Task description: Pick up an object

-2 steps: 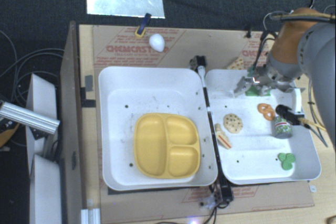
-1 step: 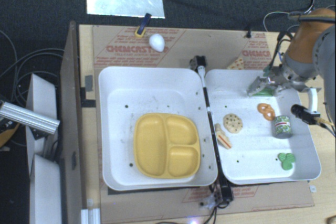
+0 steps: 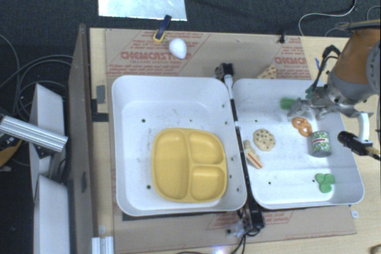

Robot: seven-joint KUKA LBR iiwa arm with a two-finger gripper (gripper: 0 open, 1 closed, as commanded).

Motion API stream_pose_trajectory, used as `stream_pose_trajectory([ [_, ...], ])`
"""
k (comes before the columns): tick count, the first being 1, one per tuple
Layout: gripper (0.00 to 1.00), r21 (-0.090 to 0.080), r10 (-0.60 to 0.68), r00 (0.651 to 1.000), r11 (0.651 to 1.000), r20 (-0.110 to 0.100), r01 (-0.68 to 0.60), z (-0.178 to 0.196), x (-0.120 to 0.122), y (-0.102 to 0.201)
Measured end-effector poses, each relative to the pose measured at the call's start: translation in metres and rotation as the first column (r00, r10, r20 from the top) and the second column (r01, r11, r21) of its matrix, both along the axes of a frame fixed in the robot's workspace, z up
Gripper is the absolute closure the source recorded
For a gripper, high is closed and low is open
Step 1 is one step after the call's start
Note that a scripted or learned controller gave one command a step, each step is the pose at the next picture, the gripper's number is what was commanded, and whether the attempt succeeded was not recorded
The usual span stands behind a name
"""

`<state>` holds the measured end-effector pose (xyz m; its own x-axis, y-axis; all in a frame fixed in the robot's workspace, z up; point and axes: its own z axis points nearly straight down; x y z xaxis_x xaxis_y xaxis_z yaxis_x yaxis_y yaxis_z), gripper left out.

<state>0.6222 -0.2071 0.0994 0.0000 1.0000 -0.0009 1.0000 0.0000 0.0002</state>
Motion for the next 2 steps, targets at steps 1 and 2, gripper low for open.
stream_pose_trajectory([
  [1,0.0,0.001,0.008,1.0,1.0,-0.003,-0.008,-0.014,0.048,0.056],
  [2,0.0,0.0,0.0,1.0,1.0,0.005,0.0,-0.013,0.047,0.023],
])
